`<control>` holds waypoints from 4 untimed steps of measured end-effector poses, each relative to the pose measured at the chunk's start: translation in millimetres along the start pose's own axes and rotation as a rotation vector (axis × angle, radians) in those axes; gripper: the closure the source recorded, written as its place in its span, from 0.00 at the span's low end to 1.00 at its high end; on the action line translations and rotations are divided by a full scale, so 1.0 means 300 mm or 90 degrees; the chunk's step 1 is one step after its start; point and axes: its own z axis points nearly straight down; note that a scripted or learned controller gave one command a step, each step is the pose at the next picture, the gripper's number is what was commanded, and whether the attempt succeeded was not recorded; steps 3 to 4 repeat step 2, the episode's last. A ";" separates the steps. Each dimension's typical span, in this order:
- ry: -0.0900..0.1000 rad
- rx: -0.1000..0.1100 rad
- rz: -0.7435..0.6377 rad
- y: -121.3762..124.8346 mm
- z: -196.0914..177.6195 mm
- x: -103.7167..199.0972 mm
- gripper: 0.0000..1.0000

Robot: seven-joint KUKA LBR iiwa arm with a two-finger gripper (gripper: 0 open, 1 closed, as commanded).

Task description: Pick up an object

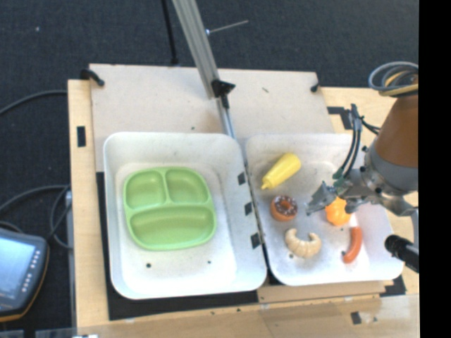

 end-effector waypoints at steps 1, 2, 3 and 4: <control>0.001 0.001 -0.002 0.001 0.006 0.007 0.00; 0.001 -0.002 -0.004 0.002 -0.143 0.001 0.00; 0.001 -0.002 -0.004 0.002 -0.143 0.001 0.00; 0.001 -0.002 -0.004 0.002 -0.143 0.001 0.00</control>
